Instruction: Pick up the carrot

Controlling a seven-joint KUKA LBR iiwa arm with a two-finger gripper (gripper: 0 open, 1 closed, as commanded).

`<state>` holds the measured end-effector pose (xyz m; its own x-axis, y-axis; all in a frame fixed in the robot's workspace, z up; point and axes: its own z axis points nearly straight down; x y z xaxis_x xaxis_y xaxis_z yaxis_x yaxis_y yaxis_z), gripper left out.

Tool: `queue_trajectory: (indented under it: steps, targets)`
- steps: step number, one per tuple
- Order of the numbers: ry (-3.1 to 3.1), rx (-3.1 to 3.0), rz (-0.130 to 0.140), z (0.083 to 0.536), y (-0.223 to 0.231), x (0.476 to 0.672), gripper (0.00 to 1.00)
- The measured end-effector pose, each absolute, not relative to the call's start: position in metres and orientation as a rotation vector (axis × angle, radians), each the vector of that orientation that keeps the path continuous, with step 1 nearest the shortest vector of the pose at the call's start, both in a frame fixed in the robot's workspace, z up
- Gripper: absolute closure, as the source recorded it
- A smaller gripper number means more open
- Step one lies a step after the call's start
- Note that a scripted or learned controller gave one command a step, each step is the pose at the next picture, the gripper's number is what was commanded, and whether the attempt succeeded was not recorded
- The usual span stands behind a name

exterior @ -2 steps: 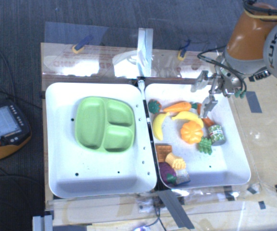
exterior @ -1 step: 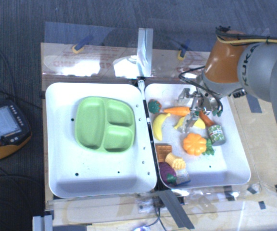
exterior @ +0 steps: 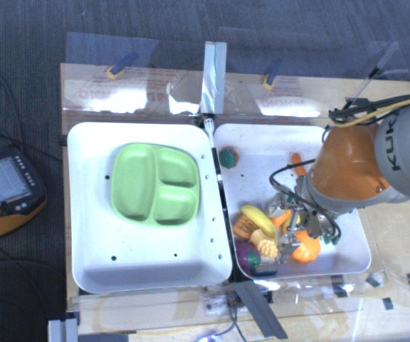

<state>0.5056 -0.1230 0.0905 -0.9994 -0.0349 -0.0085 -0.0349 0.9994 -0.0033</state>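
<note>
My gripper is down in the right bin, in a heap of toy food near the front wall. A small orange tapered piece, which looks like the carrot, lies against the gripper's left side. It is too small to tell whether the gripper holds it. A second slim orange piece sticks out from behind the orange wrist band at the back of the bin. The arm hides most of it.
Around the gripper lie a yellow banana, a corn cob, a round orange fruit, a purple piece and a ridged orange piece. A teal ball sits at the back left. The left bin holds a green divided plate.
</note>
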Motion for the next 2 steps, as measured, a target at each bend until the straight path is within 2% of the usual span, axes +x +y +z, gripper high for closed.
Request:
queue_trajectory:
  steps: [1, 2]
  targets:
    - [3.119, -0.056, -0.013, 0.103, -0.123, 0.51, 1.0]
    - [3.123, 0.286, 0.001, 0.185, -0.059, 0.53, 1.0]
